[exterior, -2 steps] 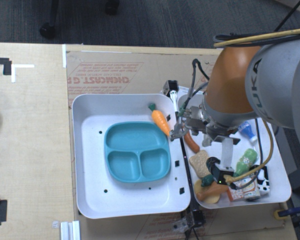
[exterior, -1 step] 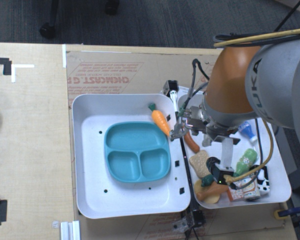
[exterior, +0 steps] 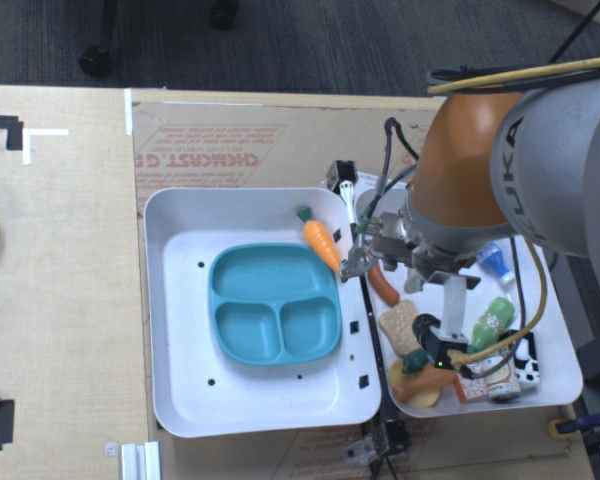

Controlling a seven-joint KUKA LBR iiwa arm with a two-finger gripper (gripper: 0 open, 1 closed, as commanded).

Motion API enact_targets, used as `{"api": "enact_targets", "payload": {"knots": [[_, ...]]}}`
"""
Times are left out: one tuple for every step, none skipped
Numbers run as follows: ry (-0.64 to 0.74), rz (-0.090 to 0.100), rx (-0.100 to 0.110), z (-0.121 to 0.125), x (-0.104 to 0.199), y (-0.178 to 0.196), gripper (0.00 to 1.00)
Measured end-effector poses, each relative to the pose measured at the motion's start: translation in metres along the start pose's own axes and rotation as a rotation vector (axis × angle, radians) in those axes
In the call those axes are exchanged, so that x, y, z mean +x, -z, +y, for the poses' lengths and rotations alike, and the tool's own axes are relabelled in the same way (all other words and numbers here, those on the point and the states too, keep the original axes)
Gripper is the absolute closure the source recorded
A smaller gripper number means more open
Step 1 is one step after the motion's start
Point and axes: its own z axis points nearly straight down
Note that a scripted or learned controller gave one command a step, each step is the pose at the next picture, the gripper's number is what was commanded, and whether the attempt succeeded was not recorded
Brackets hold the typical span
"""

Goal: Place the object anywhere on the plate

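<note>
While nearest the camera lay the right bin's (exterior: 555, 373) toy foods, sat untouched in the left bin (exterior: 170, 298) the teal plate (exterior: 275, 303), nothing yet on it. Farther back, rested against the plate's far rim, off its surface, the toy carrot (exterior: 320, 243). Claw (exterior: 365, 258) state: cannot tell; placement judged still pending.

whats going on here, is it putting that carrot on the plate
A grey and orange robot arm reaches in over the right bin, which holds a pile of toy food. A toy carrot lies at the top right edge of the blue divided plate in the left bin, close to the arm's pincer. Whether the pincer has hold of it is unclear.
</note>
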Motion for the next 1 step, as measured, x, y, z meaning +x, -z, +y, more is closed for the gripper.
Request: {"api": "enact_targets", "payload": {"knots": [[0.0, 0.0, 0.0, 0.0, 0.0, 0.0, 0.0]]}}
